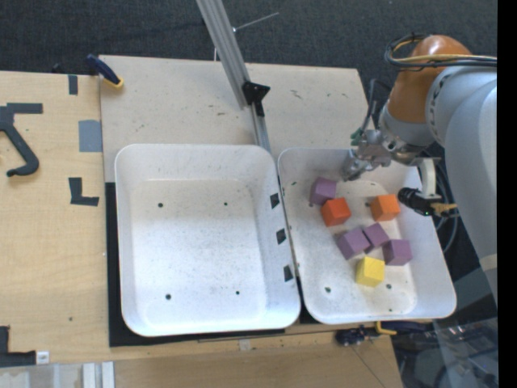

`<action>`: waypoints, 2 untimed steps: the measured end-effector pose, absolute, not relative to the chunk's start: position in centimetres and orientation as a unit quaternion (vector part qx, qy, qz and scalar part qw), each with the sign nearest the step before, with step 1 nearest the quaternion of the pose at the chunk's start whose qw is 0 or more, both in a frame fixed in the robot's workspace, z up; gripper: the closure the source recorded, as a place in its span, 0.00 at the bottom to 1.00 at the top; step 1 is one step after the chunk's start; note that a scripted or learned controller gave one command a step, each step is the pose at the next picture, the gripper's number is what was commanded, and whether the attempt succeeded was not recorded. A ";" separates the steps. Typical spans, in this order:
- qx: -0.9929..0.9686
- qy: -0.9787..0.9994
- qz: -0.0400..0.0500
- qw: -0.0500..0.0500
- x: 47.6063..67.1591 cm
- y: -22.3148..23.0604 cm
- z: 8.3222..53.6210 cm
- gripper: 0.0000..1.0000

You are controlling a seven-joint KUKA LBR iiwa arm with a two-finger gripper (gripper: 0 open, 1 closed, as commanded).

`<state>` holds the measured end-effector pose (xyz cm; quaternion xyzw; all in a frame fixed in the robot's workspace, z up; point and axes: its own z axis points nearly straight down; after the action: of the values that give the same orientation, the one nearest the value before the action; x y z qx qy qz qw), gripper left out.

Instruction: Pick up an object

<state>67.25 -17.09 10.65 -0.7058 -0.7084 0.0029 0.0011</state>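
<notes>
On the tabletop (48,241), the left bin (133,168) lay beside the right bin (436,297), which held seven blocks. A purple block (324,189) sat at 10 o'clock of the cluster, touching an orange block (336,211). Three purple blocks (375,242) huddled at the centre, a yellow block (371,271) at 6 o'clock and a second orange block (385,207) at 2 o'clock. The gripper (356,168) hovered at 12 o'clock above the bin's far rim; whether it was clenched or released I could not tell.
</notes>
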 end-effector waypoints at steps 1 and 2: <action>-0.707 -0.708 -0.001 -0.002 67.9 -16.7 15.1 1.00; -0.707 -0.707 -0.002 -0.003 67.5 -17.1 21.4 1.00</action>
<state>67.53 -17.12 21.35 -0.7068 -0.7074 -0.0015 -0.0029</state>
